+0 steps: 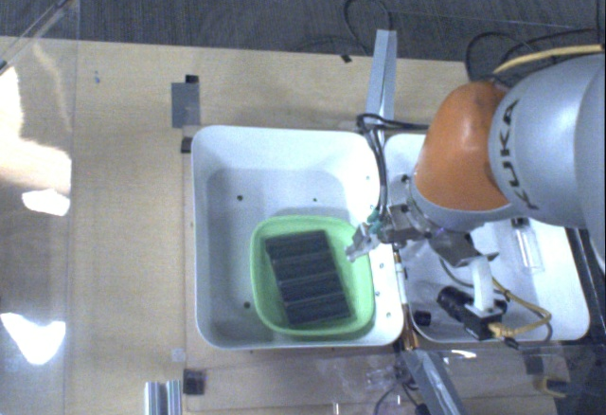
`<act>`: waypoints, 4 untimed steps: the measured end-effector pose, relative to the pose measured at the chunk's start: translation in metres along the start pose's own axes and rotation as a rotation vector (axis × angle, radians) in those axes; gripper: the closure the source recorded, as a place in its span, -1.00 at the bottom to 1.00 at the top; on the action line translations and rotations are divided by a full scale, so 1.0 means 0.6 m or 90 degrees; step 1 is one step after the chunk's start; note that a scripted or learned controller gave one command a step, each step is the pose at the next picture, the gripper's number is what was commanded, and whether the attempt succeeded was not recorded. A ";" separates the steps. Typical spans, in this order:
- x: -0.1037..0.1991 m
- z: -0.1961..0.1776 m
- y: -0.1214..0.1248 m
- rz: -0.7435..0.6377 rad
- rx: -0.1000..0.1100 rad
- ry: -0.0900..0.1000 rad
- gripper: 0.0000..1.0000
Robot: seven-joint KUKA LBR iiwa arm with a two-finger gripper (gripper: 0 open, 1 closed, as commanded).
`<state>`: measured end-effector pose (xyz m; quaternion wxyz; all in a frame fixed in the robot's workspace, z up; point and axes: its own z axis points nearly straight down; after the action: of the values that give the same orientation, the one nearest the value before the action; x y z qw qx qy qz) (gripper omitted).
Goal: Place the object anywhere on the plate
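A green square plate (261, 257) lies in the front right part of the left white bin (218, 205). A black ribbed rectangular object (306, 279) rests flat on the plate, filling most of its middle. My gripper (360, 242) hangs at the plate's right rim, just above the wall between the two bins, apart from the black object. Nothing shows in the gripper. The grey arm with its orange band (464, 157) reaches in over the right bin.
The right bin (559, 309) is largely covered by the arm; a black cable fitting with yellow wire (466, 306) sits over its front. A grey metal post (382, 77) stands behind the bins. The wooden bench (104, 243) stretches to the left.
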<state>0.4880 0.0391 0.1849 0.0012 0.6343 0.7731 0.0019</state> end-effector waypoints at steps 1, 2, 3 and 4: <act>0.000 -0.018 0.004 -0.001 -0.003 0.000 1.00; 0.000 -0.018 0.004 -0.001 -0.003 0.000 -1.00; 0.000 -0.036 0.008 -0.003 -0.007 0.000 1.00; 0.000 -0.036 0.008 -0.002 -0.006 0.000 -1.00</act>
<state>0.4923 0.0402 0.2062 0.0044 0.6327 0.7743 0.0058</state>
